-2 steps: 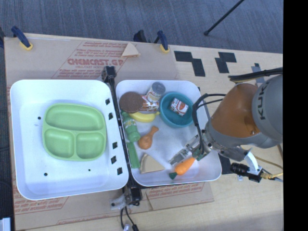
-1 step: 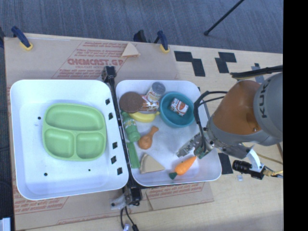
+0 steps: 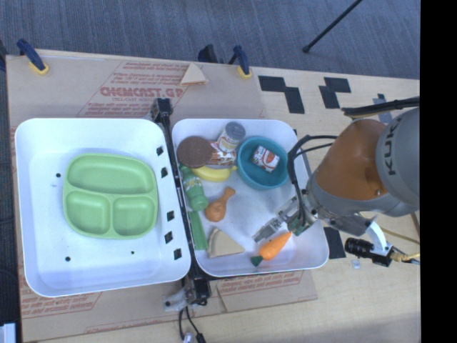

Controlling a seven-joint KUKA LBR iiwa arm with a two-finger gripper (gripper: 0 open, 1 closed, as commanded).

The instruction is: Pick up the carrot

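Gripper (image 3: pixel 282 225), jaws narrowly parted and holding nothing, hovers just above carrot (image 3: pixel 274 246) at right bin's (image 3: pixel 307 257) front edge; advise opening wider, straddling carrot's thick middle across its axis.

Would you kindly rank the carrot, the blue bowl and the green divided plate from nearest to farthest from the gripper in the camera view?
1. Carrot: just below the gripper, near the right bin's front edge.
2. Blue bowl: above the gripper, toward the right bin's back.
3. Green divided plate: far left, in the left bin.
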